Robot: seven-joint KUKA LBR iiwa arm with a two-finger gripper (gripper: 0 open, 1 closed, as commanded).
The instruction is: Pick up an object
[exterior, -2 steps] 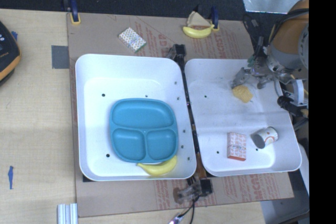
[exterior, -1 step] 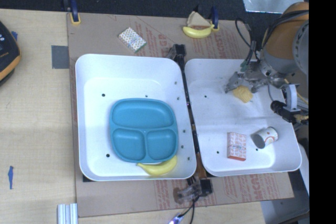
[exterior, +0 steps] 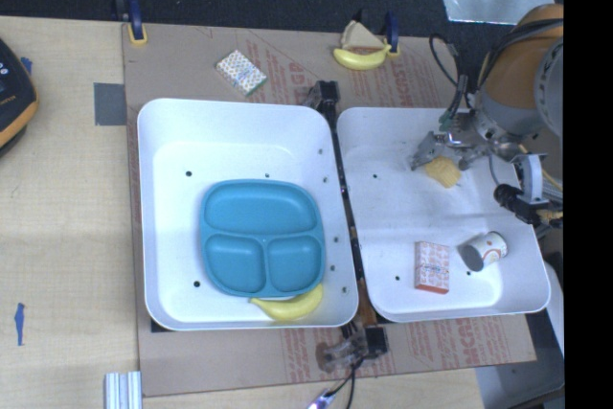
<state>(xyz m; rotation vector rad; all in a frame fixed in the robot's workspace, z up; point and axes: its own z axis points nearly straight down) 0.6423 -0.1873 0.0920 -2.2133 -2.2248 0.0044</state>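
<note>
My gripper (exterior: 446, 156) hangs over the far part of the right bin (exterior: 383, 206), open, its fingers spread apart. A pale yellow chunk (exterior: 443, 172) lies on the bin floor just below and between the fingertips; whether they touch it is unclear. Nearer the front of that bin lie a small red-and-white box (exterior: 432, 265) and a little white cup (exterior: 484, 250) on its side. In the left bin (exterior: 172, 139) a blue divided plate (exterior: 261, 237) rests with a yellow banana (exterior: 289, 306) at its front edge.
Behind the bins on the brown board lie a second banana (exterior: 360, 57) with a pale wedge on it and a patterned packet (exterior: 240, 71). A yellow-and-black device (exterior: 11, 101) sits at the far left. Cables and a black fitting (exterior: 522, 203) hang by the arm.
</note>
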